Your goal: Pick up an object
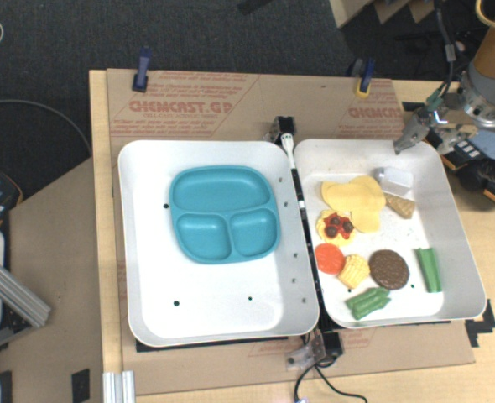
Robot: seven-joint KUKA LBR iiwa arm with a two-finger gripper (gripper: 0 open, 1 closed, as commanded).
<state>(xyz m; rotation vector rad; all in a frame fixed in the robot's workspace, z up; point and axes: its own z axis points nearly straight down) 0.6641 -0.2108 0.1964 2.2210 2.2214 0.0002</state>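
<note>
The right bin [457, 225] holds several toy foods. A pale yellow flat piece [354, 200] lies near its middle. Beside that are a small grey-white block [394, 177] and a tan cracker [401, 206]. Below lie a yellow piece with red berries [336, 225], a red round piece [330, 259], a yellow ridged piece [355, 269], a brown cookie [388, 269], a green stick [429, 269] and a green pickle [368, 302]. My gripper [417, 141] hangs over the bin's far right corner, above the grey-white block. It is open and holds nothing.
A teal divided plate [224, 212] lies in the left bin [147, 292]. Two blue clamps [141, 71] [364, 77] grip the board's far edge. A black hinge strip [296, 193] runs between the bins. Dark equipment [482, 170] sits off the bench's right side.
</note>
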